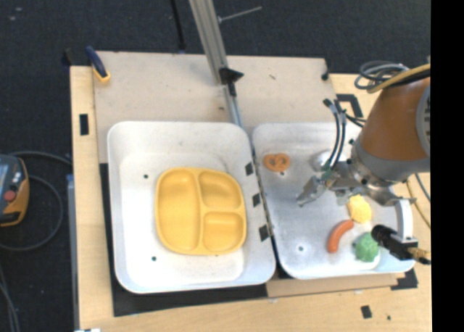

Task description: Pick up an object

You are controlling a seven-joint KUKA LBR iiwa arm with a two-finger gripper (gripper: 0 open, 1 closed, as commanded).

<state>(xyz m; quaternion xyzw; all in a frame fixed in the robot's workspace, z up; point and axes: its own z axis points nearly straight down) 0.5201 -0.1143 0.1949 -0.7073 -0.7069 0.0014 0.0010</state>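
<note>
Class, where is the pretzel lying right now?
The pretzel lies in the right bin, near its upper-left corner, just right of the divide from the left bin holding the yellow tray.

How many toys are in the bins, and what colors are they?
Yellow: 2, the divided tray in the left bin and a small yellow piece in the right bin
Orange: 2, a pretzel shape and a sausage shape
Green: 1, a leafy piece
Total: 5
</note>
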